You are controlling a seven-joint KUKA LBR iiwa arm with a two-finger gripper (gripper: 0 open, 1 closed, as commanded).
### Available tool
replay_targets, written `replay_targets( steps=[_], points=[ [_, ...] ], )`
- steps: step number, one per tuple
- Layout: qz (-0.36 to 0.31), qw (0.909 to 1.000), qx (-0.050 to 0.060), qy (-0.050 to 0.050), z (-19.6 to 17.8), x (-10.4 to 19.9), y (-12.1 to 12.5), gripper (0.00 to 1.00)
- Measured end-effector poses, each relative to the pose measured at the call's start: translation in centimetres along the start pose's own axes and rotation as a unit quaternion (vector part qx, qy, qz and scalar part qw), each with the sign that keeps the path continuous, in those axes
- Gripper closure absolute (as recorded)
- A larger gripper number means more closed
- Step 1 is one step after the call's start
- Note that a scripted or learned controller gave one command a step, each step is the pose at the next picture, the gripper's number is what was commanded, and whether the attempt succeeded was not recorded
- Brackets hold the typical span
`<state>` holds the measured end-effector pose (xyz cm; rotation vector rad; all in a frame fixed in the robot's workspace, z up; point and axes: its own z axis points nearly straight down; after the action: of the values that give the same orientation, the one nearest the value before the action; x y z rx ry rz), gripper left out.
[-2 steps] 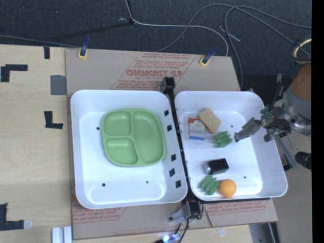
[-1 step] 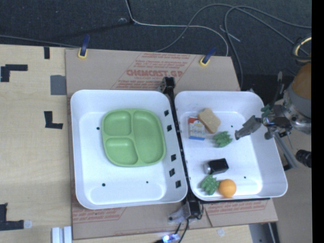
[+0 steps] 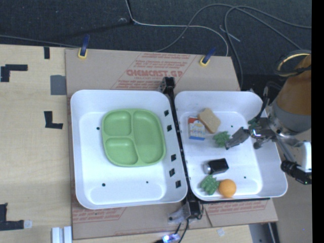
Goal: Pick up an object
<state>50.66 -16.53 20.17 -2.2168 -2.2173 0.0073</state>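
The right bin (image 3: 253, 101) holds several small things: a tan block (image 3: 209, 119), a small red, white and blue carton (image 3: 196, 128), a green leafy piece (image 3: 220, 138), a black block (image 3: 217, 166), another green piece (image 3: 208, 185) and an orange ball (image 3: 228, 188). My gripper (image 3: 244, 143) hangs over the right half of this bin and stands open, with nothing between its fingers. Its left fingertip sits just right of the upper green leafy piece; whether it touches the piece I cannot tell.
The left bin (image 3: 86, 151) carries a green divided plate (image 3: 134, 137). A black divider with clips (image 3: 174, 135) runs between the two bins. The grey arm with its orange band (image 3: 296, 97) enters from the right, over the right bin's edge.
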Motion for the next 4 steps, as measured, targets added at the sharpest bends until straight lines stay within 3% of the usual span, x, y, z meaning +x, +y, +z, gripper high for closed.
replay_targets(
  steps=[2,3,4],
  points=[
    [0.0,1.0,-0.002,-0.001,11.4,0.3,0.7,0.0],
    [-0.001,1.0,-0.003,0.0,10.1,0.4,0.8,1.0],
    [-0.001,1.0,-0.006,-0.001,5.0,1.2,1.5,1.0]
  ],
)
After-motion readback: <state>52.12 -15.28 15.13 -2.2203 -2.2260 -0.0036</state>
